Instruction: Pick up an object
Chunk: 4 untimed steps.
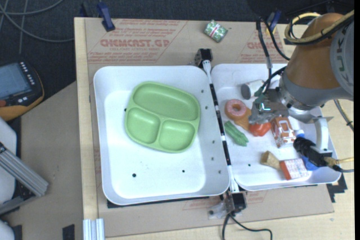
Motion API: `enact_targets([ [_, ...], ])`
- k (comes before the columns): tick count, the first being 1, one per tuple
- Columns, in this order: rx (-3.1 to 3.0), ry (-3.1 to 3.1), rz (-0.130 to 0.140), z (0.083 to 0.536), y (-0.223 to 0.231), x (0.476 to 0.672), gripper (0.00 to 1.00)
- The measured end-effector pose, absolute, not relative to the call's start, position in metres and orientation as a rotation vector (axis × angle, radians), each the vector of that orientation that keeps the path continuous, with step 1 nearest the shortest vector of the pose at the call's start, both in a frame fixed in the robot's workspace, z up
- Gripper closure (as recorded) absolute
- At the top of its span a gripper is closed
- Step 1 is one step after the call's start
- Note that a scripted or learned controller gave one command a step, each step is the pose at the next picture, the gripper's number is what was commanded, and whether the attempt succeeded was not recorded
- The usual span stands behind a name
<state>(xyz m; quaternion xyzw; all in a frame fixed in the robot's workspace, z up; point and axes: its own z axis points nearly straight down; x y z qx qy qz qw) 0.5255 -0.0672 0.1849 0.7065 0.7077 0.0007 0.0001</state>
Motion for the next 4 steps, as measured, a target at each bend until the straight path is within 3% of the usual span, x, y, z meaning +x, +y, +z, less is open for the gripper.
enact_targets([
  [1, 2.221, 2.222, 0.0, 0.184, -0.068, 0.525, 0.0],
  [2, 2.224, 2.222, -0.003, 0.095, -0.104, 0.558, 0.0],
  [3, 2.221, 2.222, 0.0, 0.105, -0.104, 0.559, 1.0],
  [4, 2.219, 2.223, 0.003, 0.185, -0.027, 0.584, 1.0],
])
